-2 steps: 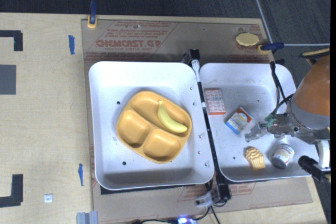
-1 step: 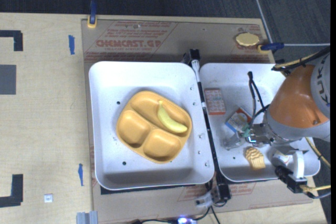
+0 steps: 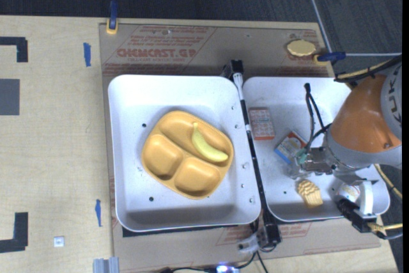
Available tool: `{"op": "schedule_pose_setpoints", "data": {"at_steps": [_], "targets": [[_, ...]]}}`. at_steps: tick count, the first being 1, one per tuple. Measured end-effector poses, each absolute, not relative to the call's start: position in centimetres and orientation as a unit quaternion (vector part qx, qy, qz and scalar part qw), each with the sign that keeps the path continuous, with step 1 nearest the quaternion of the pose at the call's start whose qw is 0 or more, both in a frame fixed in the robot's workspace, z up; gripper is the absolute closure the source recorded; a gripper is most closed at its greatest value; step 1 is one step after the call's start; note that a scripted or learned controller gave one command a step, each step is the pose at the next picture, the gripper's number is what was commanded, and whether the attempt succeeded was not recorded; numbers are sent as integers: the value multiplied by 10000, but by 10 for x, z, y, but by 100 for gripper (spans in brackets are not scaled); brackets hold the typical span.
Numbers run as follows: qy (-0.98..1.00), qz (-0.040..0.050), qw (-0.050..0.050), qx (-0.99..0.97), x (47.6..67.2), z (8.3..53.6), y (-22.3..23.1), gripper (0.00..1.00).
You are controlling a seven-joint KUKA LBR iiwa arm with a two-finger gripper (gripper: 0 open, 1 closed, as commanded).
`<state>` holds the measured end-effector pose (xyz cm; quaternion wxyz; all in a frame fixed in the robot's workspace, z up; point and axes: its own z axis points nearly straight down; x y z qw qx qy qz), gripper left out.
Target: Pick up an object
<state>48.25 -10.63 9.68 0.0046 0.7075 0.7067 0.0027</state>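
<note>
Arm [image 3: 367, 118] reaches in from the right and sits over the right bin [image 3: 281, 89], wrist angled down toward the bin's middle, prob. because that's where the loose stuff lies. Gripper [image 3: 313, 162] is low over the bin floor, betw. a small blue-and-red packet [image 3: 289, 147] on its left and a tan knobbly piece [image 3: 310, 192] just below it; can't tell how far the claw is open or whether it has anything, since the wrist body covers it. No item is visibly lifted, so the pick looks not yet done. A pale red-printed card [image 3: 261, 123] lies further up-left, near the divider. Left bin [image 3: 128, 137] holds an orange divided tray [image 3: 176, 163] w/ a banana [image 3: 208, 145] resting in its upper right compartment, well apart from the arm. Packet or tan piece seem the likeliest targets, being nearest.
</note>
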Motion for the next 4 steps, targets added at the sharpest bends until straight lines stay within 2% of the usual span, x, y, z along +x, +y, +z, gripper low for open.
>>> {"op": "schedule_pose_setpoints", "data": {"at_steps": [1, 2, 3, 4], "targets": [[7066, 27, 45, 7076, 482, 97, -106, 0], [7067, 6, 15, 7075, 480, 86, -96, 0], [7064, 26, 45, 7078, 482, 97, -96, 100], [7064, 25, 43, 7078, 482, 97, -96, 0]]}}
